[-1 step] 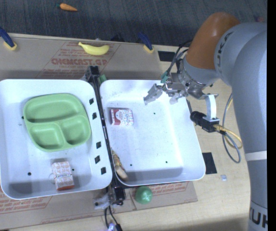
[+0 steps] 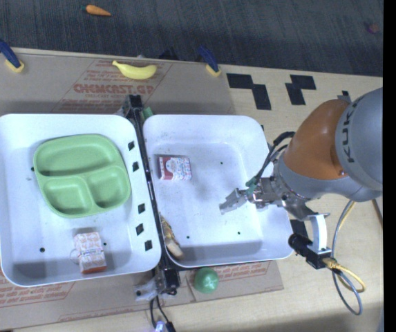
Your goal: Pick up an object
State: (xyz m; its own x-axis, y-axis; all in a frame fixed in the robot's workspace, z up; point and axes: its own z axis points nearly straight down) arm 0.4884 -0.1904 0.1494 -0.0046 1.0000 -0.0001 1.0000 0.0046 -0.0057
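Camera view: the gripper (image 2: 233, 200) is seen low over the right bin (image 2: 204, 126), near that bin's right wall; whether it is spread or pressed together cannot be told, and nothing is seen between its tips. A small red-and-white carton (image 2: 173, 168) lies toward the right bin's back left corner, well apart from the gripper. In the left bin (image 2: 4, 185), a green divided tray (image 2: 81, 175) is placed centrally, and a wrapped packet (image 2: 89, 251) lies near the front edge.
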